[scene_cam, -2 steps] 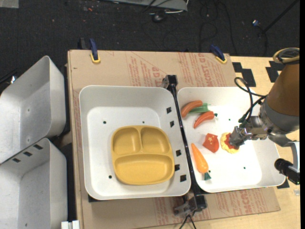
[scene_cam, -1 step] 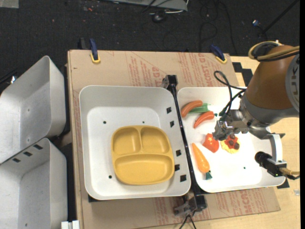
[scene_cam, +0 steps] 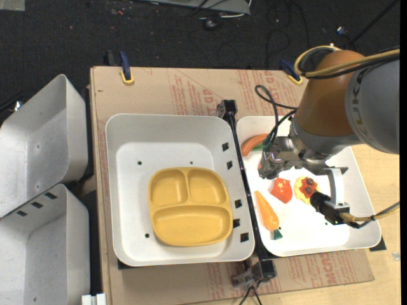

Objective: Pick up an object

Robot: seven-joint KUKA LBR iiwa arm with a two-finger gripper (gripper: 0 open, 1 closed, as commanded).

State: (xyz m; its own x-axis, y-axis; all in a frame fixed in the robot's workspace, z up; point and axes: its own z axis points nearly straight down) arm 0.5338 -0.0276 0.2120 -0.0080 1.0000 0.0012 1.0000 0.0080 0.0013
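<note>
Claw (scene_cam: 272, 165): it hangs low over the upper left part of the right bin, under the grey and orange wrist. From above its dark body hides the tips, so I cannot tell how far apart they stand, nor whether anything sits between them.
Claw contact: it is just beside the strawberry and near the sausage; touch cannot be judged from this angle.
Right bin (scene_cam: 362, 234): shallow, white, holding all the small toy foods.
Carrot (scene_cam: 267, 212): orange, lying flat near the bin's left wall; its long axis runs from upper left to lower right, with the green stalk end at the lower right, toward the front rim.
Strawberry (scene_cam: 282, 190): red, lying just below and right of the claw, apart from the carrot.
Yellow and red piece (scene_cam: 306, 187): small toy food just right of the strawberry, partly under the arm's black fitting.
Sausage (scene_cam: 253, 143): orange-red, curved, near the bin's back left corner, partly hidden by the claw.
Left bin (scene_cam: 127, 138): white, beside the right bin, on the bench (scene_cam: 165, 88).
Yellow tray (scene_cam: 189, 206): three-part plate lying flat in the left bin's middle.
</note>
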